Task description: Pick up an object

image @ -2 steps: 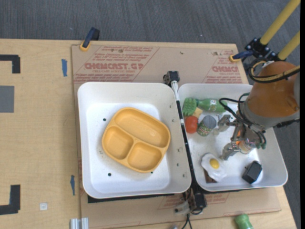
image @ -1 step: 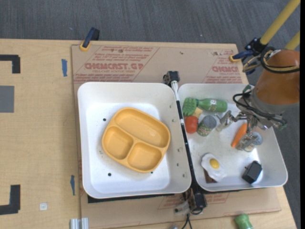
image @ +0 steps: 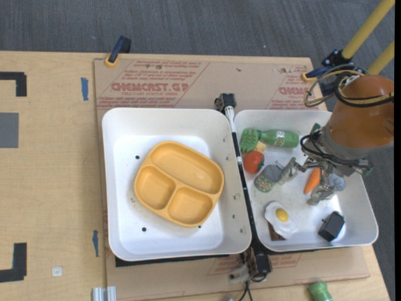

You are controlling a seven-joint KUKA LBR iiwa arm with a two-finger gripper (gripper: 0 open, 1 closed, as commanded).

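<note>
The end effector hangs low in the right bin, and its fingers are closed on the orange carrot. A fried egg lies at seven o'clock from the carrot and a black block at five o'clock. The yellow tray sits in the left bin at nine o'clock

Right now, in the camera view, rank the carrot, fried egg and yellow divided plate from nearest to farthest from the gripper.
1. Carrot: right bin, at the gripper.
2. Fried egg: same bin, nearer its front edge.
3. Yellow divided plate: left bin, farthest.
</note>
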